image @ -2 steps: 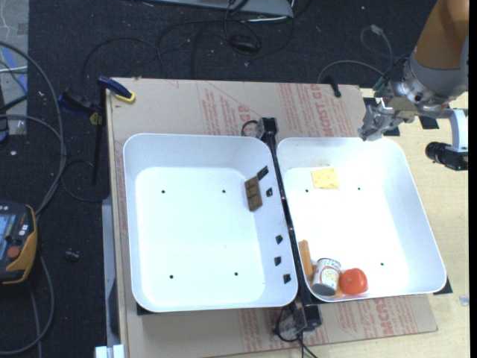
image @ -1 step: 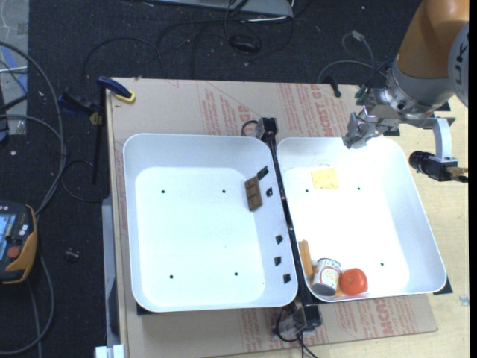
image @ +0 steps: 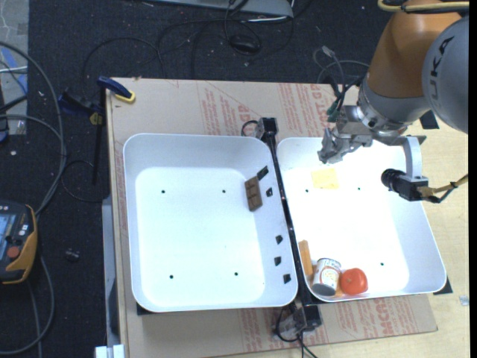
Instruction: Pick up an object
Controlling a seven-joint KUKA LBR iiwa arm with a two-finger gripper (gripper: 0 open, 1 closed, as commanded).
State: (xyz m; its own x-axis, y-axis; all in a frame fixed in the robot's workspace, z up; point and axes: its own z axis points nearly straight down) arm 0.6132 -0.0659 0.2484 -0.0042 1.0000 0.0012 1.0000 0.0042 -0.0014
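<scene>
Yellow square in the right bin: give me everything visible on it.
The yellow square is pale, flat and thin, like a sponge or paper pad; the material is unclear. It lies flat on the floor of the right bin, in the far part, apart from the items in the near corner. The claw hangs just above its far edge; contact cannot be told.

A single fixed camera looks down at a slant from above the bench (image: 223,99), taking in both bins (image: 149,155).

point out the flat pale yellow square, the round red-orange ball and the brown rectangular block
flat pale yellow square (image: 324,178), camera view, its centre
round red-orange ball (image: 354,280), camera view, its top face
brown rectangular block (image: 253,195), camera view, its middle
</scene>
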